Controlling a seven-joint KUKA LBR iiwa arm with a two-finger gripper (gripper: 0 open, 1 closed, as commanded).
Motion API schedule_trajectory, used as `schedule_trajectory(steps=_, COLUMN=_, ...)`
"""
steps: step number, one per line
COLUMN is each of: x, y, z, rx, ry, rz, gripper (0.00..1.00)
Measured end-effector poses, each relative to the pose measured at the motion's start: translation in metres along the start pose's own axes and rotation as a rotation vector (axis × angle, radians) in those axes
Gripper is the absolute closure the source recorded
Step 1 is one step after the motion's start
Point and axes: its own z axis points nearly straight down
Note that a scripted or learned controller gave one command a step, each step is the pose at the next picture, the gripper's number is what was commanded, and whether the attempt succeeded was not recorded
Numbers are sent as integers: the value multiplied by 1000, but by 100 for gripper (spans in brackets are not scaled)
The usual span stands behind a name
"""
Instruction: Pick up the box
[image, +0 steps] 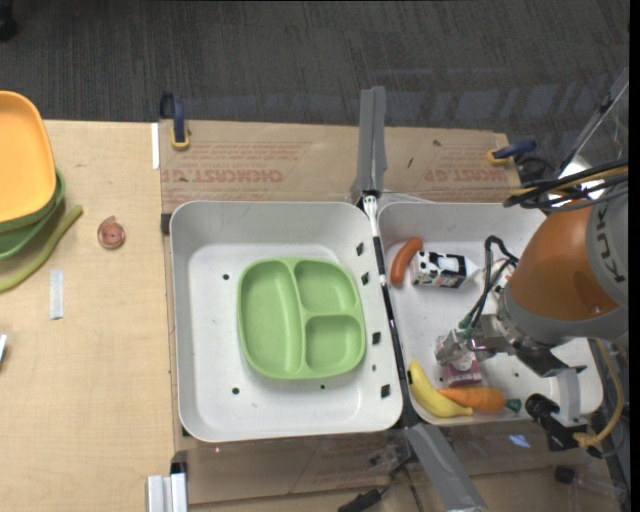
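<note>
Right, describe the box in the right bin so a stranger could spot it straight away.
Start at the right bin, the one the arm reaches into. Near its back left corner, the box lies flat just right of an orange-red sausage. It is the only straight-edged item there, white with black patches, while the sausage, the banana and the carrot are rounded and plainly coloured.

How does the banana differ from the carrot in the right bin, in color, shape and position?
The banana is yellow and curved; the carrot is orange and nearly straight, with a green end. The banana lies nearer the wall between the bins; the carrot lies to its right. Both rest along the near wall of the right bin, and they appear to touch.
</note>
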Motion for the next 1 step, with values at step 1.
schedule_trajectory(steps=1, x=45, y=58, z=-92, rx=-1, ry=-2, rz=132, gripper=100)
